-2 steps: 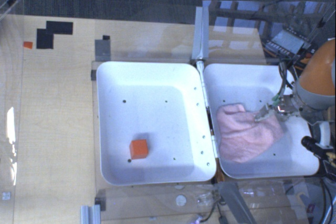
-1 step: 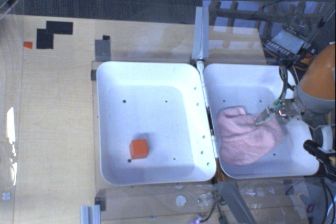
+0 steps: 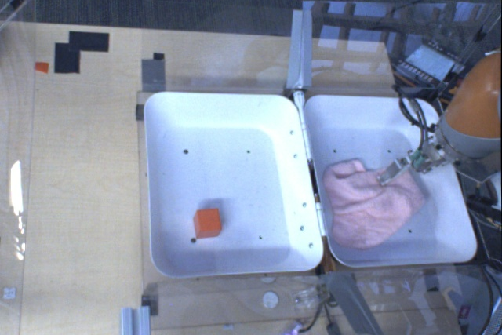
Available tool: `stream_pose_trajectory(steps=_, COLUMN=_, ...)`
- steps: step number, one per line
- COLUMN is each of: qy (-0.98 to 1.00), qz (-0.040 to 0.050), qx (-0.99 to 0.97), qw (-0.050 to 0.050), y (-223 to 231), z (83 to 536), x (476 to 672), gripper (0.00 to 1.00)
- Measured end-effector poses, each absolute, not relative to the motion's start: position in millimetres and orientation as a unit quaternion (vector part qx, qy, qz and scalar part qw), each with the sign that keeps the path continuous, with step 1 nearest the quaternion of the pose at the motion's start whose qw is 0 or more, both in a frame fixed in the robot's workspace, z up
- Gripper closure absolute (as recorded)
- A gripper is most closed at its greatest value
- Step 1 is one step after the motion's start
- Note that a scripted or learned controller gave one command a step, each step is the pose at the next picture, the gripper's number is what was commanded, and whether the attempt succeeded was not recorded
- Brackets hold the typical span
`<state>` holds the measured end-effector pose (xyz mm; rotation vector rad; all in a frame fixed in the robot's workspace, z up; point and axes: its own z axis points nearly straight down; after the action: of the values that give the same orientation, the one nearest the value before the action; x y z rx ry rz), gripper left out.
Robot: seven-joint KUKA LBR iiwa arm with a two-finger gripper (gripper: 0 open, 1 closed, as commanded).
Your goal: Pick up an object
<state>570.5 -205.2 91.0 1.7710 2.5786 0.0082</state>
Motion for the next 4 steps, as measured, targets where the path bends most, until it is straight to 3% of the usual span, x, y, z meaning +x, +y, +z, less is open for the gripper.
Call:
stream_pose_trajectory(steps=1, qy=0.790, qz=0.0022, qx=0.614, qw=0.004, y=-162.0, z=123.0, x=571.4, gripper=0.00)
stream_pose_trajectory(steps=2, qy=0.796, qz=0.0050, qx=0.605, qw=0.009, y=-109.4, z=92.1, x=564.5, gripper=0.00)
stream_pose_trajectory(steps=3, qy=0.776, qz=0.0046, qx=0.631, qw=0.008, y=-93.9, z=91.9, x=581.5, gripper=0.00)
stream_pose_trajectory(steps=4, qy=0.753, qz=0.0043, qx=0.658, qw=0.006, y=-92.2, z=91.2, x=615.5, gripper=0.00)
